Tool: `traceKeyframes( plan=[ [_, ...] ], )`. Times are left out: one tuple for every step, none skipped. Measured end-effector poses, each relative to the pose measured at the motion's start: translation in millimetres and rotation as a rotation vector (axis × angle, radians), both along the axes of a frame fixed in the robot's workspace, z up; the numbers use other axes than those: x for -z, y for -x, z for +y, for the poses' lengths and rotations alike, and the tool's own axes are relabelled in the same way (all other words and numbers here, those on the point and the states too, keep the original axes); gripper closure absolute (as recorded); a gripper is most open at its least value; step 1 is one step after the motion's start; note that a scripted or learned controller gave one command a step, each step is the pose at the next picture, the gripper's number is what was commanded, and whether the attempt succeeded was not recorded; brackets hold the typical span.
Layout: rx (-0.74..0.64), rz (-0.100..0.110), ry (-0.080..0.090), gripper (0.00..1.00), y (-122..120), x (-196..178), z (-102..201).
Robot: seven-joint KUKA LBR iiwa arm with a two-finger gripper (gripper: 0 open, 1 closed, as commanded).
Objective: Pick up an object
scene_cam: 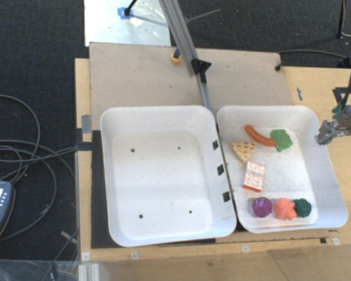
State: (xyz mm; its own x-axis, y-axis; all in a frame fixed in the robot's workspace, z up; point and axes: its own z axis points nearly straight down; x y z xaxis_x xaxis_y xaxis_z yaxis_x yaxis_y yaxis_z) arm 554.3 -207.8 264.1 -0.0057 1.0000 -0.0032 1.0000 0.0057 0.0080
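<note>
Gripper (326, 132) at 3 o'clock edge of right bin (330, 174), finger state unclear, nothing seen held. Sausage (259, 136), green piece (282, 139), red-white box (254, 176) lie untouched in bin. Pick not begun.

The left bin (158, 174) is lying wide open to a gripper. In the right bin (324, 174), a sausage (258, 136), green piece (282, 139), wedge (243, 151) and box (254, 176) are crowding the middle, three small pieces are lining the near wall, and its right strip is lying free.
</note>
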Motion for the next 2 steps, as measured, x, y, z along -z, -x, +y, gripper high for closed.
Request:
traceKeyframes(
  plan=[
    [-0.003, 0.008, -0.005, 1.00, 6.2, 11.5, 49.1],
    [-0.005, 0.006, -0.006, 1.00, 7.3, 5.1, 107.3]
  ],
)
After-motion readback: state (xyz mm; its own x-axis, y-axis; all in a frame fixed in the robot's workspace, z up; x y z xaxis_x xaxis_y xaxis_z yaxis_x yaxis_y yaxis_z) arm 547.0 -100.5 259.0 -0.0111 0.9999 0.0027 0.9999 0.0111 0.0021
